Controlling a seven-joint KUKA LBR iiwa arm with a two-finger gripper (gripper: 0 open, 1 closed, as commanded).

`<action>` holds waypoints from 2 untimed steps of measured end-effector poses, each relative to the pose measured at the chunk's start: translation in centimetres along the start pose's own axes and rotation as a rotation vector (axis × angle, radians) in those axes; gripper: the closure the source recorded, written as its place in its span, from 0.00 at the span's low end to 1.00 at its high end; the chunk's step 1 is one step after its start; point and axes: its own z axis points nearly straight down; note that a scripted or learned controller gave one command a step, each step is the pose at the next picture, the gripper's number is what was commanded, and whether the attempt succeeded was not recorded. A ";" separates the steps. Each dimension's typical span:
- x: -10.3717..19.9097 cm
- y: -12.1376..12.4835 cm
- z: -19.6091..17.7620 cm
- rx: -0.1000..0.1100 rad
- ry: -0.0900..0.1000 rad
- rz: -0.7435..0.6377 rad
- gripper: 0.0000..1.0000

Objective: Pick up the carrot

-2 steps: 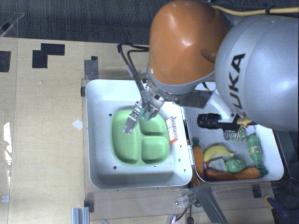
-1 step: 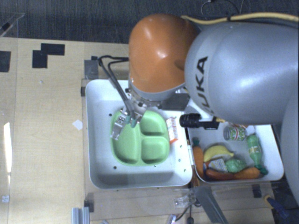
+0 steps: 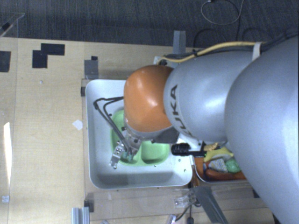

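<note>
The carrot [image 3: 223, 175] shows as a long orange shape at the front of the right bin [image 3: 198, 171], mostly hidden under the arm. My gripper [image 3: 118, 156] hangs low over the left bin [image 3: 100, 171], well left of the carrot. It sits against a pale green piece [image 3: 154, 152] lying on the bin floor. Nothing orange is at the gripper.
The grey arm with its orange band [image 3: 145, 99] covers most of the right bin and the back of the left one. Beside the carrot lie a yellow thing [image 3: 217, 151], a green thing [image 3: 231, 165] and a pale packet [image 3: 217, 164]. More pale green [image 3: 117, 121] shows behind the gripper.
</note>
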 end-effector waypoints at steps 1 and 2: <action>-4.8 2.3 7.6 -0.015 -0.007 0.065 0.00; -1.2 -2.3 1.8 0.000 -0.001 0.465 0.00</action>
